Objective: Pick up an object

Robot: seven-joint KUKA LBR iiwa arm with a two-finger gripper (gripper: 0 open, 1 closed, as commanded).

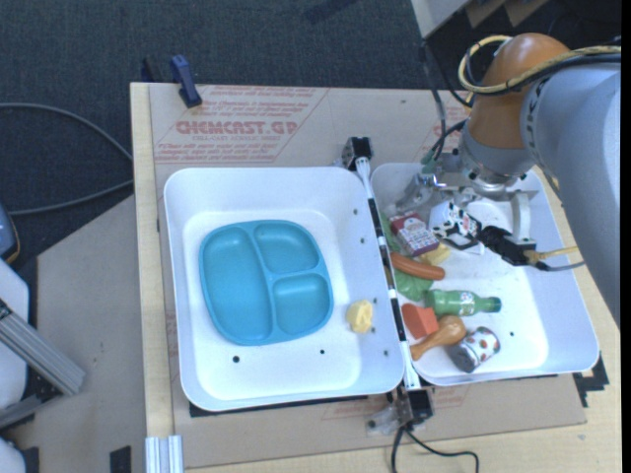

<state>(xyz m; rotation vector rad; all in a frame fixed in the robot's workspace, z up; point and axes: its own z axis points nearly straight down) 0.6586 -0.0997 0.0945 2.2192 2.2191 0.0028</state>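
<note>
My gripper (446, 208) hangs low over the back of the right bin (552, 338), under the orange band of the arm. It is just right of a red and white packet (412, 233) and appears to be above the pile, not touching it. Below the packet lie an orange sausage-shaped piece (416, 266), a green bottle (463, 304) on its side, a red block (419, 318), an orange-brown piece (440, 336) and a small can (475, 349). I see nothing held by the gripper.
The left bin (187, 205) holds a blue divided plate (266, 280) and a small yellow item (361, 315) near its right wall. A black clamp (357, 151) sits where the bins meet at the back. A blue clip (183, 79) lies on the cardboard's far left corner.
</note>
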